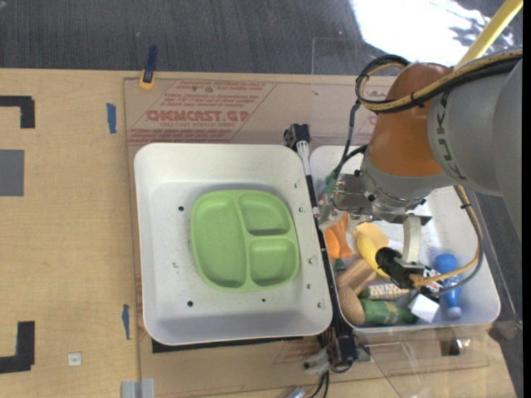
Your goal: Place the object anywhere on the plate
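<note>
- Gripper low over the left half of the right bin, tucked beneath the orange-banded wrist, arm reaching in from the view's right.
- Grip state: impossible to tell, hidden under the wrist; no toy visibly carried.
- Task's thing, by judgement: one of the toys heaped just below the gripper, most likely the yellow banana-like toy or the orange carrot-like toy just beside it on the view's left. Both in the right bin, not yet on the plate.
- Long axes of those two: roughly up and down the view, slightly slanted, side by side.
- Crowded close around them: tan bread-like piece, dark green toy, white block, and a blue toy farther right.
- Green divided plate flat in the middle of the left bin, nothing on it, well apart from the gripper and straight to the view's left.
- Deciding relation: pick almost directly beneath, drop-off leftwards across the two adjoining bin rims. Probably calls for a lift clear of those rims before any sideways travel.
- Likely hazard: tight packing, with a neighbouring toy nudged or dragged along.
</note>
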